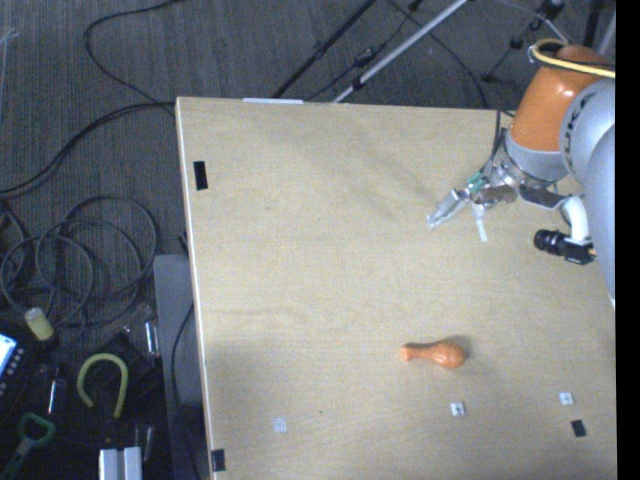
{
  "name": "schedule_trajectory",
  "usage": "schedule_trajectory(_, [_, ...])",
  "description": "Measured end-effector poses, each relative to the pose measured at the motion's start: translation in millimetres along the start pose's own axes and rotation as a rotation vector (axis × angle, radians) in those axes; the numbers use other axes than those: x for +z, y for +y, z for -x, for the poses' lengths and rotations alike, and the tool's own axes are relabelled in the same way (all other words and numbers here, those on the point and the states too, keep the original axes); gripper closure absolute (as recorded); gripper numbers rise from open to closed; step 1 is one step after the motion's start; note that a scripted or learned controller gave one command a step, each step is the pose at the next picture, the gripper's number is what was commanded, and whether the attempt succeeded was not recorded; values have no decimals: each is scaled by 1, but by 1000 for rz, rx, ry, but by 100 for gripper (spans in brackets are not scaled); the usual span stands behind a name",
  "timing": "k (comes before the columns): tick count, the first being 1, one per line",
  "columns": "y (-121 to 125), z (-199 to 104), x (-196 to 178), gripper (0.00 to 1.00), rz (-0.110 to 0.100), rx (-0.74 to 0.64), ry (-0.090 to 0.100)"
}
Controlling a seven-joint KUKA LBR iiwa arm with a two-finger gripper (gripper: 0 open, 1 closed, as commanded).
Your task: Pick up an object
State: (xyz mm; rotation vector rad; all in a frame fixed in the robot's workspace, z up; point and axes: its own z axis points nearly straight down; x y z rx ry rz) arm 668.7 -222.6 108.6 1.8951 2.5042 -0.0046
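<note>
A small orange pear-shaped object (437, 354) lies on its side on the tan bench top (300, 268), toward the lower right, with its narrow end pointing left. My gripper (459, 225) hangs at the right side of the view, well above the object in the image and apart from it. Its two pale fingers (442, 211) are spread, and nothing sits between them. The grey arm with the orange band (556, 98) enters from the right edge.
Small dark and white markers (457, 408) dot the bench near its lower edge, and a black mark (200, 175) sits near the left edge. Cables, tools and tripod legs lie on the floor beyond the bench's left and top edges.
</note>
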Motion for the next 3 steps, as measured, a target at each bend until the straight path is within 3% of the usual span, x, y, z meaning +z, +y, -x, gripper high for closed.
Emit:
schedule_trajectory(1, [1, -1, 24, 0, 4, -488, 1])
schedule_trajectory(2, [3, -2, 13, 100, 10, -488, 2])
schedule_trajectory(3, [3, -69, -75, 100, 5, -399, 3])
